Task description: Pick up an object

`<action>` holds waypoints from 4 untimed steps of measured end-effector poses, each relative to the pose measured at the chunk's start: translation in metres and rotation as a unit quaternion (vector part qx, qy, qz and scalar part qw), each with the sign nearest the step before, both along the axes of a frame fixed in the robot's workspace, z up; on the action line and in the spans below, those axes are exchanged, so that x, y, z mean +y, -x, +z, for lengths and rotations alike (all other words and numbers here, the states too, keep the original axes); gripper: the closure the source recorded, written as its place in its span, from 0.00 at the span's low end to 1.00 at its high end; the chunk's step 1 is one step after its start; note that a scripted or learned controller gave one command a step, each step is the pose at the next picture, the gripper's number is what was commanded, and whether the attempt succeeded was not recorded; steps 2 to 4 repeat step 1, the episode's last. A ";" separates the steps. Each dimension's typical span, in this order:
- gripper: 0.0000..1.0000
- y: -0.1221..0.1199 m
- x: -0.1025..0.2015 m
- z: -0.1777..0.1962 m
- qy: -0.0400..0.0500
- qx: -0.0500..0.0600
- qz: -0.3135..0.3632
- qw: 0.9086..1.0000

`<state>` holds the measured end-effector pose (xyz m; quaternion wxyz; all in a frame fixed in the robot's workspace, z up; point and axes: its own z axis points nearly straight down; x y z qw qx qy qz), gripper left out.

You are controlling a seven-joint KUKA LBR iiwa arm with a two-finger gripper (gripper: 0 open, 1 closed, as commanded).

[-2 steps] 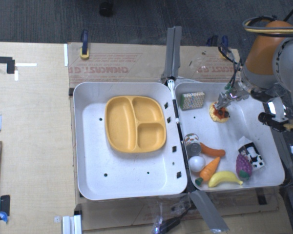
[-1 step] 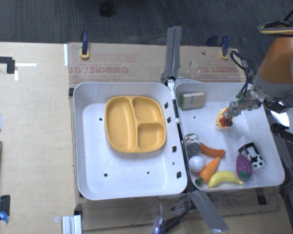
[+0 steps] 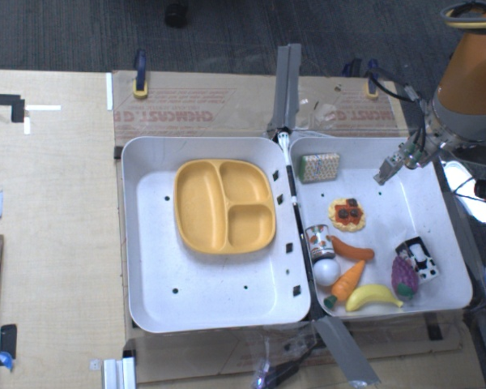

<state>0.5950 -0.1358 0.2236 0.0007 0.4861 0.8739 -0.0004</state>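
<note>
So the task's things all sit in the right-hand white bin [image 3: 449, 241], lower right of the frame. Count: one yellow plastic banana [image 3: 373, 297], two orange toy carrots [image 3: 352, 250] and [image 3: 348, 277], one white ball [image 3: 326, 271], one small printed can [image 3: 317, 239], one flat little toy pizza [image 3: 347, 214], one purple bumpy grape-like toy [image 3: 404, 275], one black-and-white block [image 3: 419, 258], and one green speckled sponge-looking block [image 3: 320, 167] up top.

The left bin [image 3: 146, 241] has one yellow three-compartment plastic plate [image 3: 224, 205].

My guess is it's all light toy plastic, stiff and a bit slick. The pizza looks too flat to pinch. The green block sits apart from the rest, so grabbing it across its short sides seems easiest. The banana cluster is crowded and touching.

The gripper [image 3: 393, 165] hovers at the bin's upper right, holding nothing; can't tell how wide it's set.
</note>
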 end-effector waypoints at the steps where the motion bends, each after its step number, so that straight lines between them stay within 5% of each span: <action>1: 1.00 -0.001 -0.001 0.008 0.000 0.000 -0.001 1.000; 4: 1.00 -0.001 -0.001 0.008 0.000 0.000 -0.001 1.000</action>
